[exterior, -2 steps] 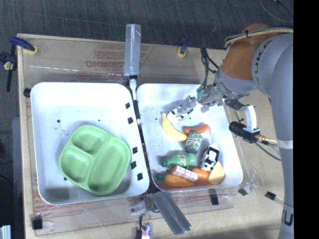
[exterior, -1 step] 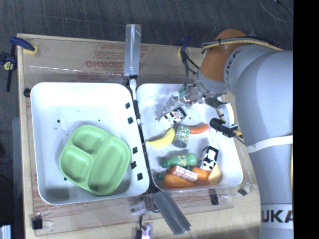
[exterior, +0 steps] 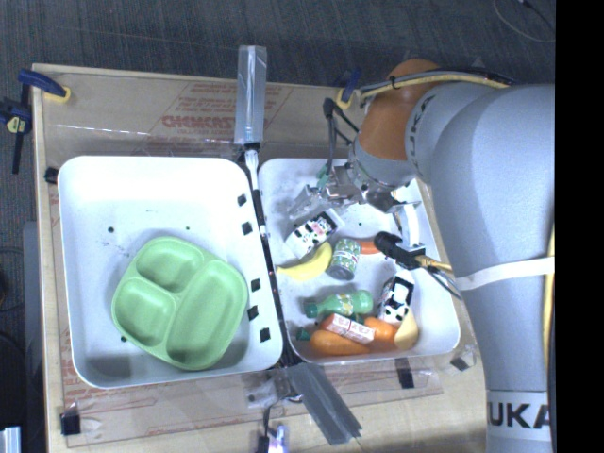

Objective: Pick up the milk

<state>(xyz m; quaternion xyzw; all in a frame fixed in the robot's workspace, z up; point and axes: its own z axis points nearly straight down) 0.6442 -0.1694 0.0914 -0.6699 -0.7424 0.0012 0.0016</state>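
pincer (exterior: 316,199) above milk (exterior: 312,231) in right bin (exterior: 283,182); grip state unclear.

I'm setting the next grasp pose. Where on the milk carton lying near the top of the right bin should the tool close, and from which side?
Probably across the short width of the milk carton, at mid-body, coming straight down. It lies tilted on its side, long axis running diagonally, with the banana touching its lower edge and the tool just above it. The flat long sides look the freest; the ends are crowded.
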